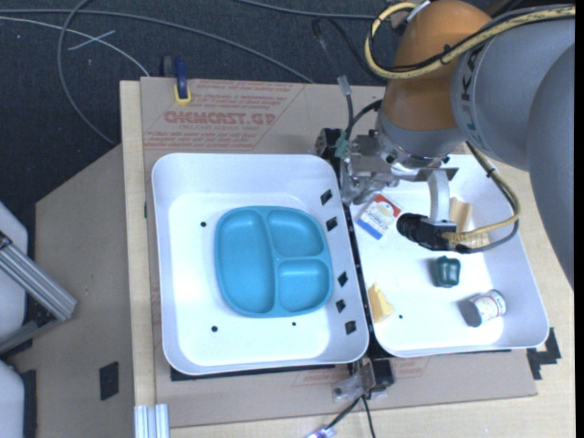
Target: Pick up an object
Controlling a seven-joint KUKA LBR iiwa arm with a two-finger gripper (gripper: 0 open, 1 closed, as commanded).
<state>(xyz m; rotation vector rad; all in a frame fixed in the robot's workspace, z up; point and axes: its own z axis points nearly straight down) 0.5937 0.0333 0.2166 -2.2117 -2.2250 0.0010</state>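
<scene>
Blue divided plate [272, 260] in left bin [173, 272]; cables [100, 26] on dark floor.

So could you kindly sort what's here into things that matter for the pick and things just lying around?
For the pick:
gripper
small packet
teal cup
grey cylinder
yellow wedge
right bin

Lying about:
blue plate
left bin
clamp

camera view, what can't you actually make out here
- Gripper: the orange and grey wrist hides its fingers from the camera view, so open or shut is unclear.
- Small red, white and blue packet: print too small to read, upper edge under the gripper.
- Right shallow white bin: its far part is covered by the arm.
- Small grey and white cylinder: too small to identify.
</scene>
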